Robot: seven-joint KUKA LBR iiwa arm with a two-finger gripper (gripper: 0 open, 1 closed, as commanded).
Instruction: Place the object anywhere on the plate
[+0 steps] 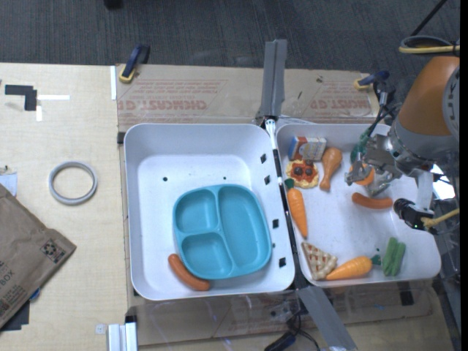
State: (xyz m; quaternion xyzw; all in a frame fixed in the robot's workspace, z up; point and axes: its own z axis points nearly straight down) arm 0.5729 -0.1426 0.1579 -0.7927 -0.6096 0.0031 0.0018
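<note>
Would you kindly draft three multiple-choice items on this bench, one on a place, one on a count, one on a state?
1. Where does the blue plate lie?
A. left bin
B. right bin
C. bench outside the bins

2. How many compartments has the plate?
A. two
B. three
C. five

3. What lies on the plate?
A. a carrot
B. a sausage
C. nothing

Answers: 1 A, the plate rests in the left bin. 2 B, ridges split it into three. 3 C, its compartments are bare; the sausage in that bin lies beside its lower-left rim.

dark carpet floor (219,13), pale wooden bench (58,123)
</note>
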